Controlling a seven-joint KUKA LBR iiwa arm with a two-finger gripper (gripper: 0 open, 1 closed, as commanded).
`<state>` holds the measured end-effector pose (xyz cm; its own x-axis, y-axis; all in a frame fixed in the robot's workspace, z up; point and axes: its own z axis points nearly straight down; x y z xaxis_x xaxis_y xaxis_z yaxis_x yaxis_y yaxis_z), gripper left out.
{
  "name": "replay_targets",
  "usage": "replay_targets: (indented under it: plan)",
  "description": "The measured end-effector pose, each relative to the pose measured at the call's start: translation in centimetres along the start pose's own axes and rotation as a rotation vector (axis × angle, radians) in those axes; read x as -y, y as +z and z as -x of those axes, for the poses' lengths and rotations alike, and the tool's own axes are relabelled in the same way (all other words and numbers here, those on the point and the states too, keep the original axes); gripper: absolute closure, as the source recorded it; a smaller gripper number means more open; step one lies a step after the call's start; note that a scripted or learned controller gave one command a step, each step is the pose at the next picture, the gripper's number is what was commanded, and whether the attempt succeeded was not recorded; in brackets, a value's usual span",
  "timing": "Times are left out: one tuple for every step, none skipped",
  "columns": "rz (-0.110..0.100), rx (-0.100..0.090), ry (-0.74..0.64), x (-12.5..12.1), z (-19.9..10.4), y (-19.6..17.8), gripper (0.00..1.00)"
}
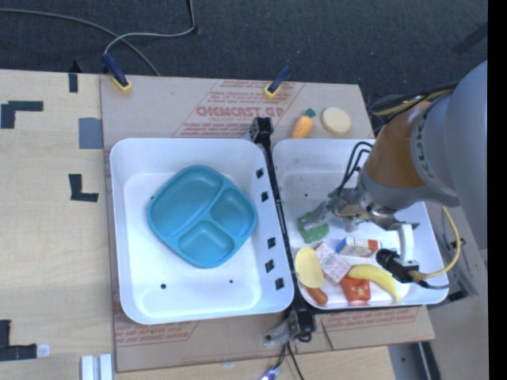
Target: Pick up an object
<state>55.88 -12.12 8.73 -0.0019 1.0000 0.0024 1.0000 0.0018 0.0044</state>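
Green block [312,229] lies just beneath the tool [326,212], low in the right-hand bin [305,161], but whether the tool is wide or narrow cannot be told, so nothing looks lifted yet and the pick remains.

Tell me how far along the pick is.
Done: the arm has reached into the right bin, with the hand low beside the green object. In hand: nothing visibly lifted. Left: grasp and raise one item; banana and other pieces lie in the bin.
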Motion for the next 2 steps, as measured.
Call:
replay_targets:
  plan:
    - [0.003, 0.005, 0.001, 1.5, -2.7, 0.0, 0.0]
    - [0.004, 0.004, 0.002, 1.4, -2.7, -1.1, 1.0]
